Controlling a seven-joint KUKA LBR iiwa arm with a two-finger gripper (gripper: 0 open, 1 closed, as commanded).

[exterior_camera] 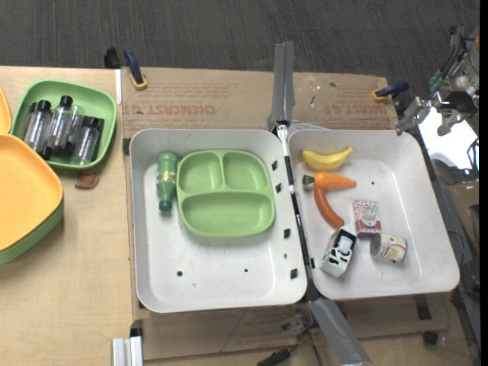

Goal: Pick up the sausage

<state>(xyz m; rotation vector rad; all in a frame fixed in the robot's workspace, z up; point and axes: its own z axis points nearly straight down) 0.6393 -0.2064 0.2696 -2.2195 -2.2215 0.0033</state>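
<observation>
1. The wooden table (69, 303) carries two shallow white bins side by side, with brown cardboard under them.
2. The left white plastic bin (217, 280) holds a light green divided plate (225, 192) with three compartments, and a green bottle (166, 180) lying just beside the plate's left edge.
3. The right white plastic bin (396, 277) holds the smaller items, grouped toward its left and middle.
4. A stack of orange plates (27, 197) sits at the table's left edge, next to a green square tray (65, 124) of dark-capped clear bottles.
5. The robot's gripper (450, 90) shows at the upper right, outside the right bin's far corner; whether its fingers are apart or together cannot be told.
6. The yellow banana (327, 157) lies near the right bin's far left corner.
7. The orange carrot (332, 180) lies just below the banana.
8. The orange-red curved sausage (328, 207) lies just below the carrot, its upper end close to the carrot's stem end, well apart from the gripper.
9. A black-and-white milk carton (339, 252), a small pink box (367, 216) and a tipped pale can (390, 248) lie nearby.
</observation>
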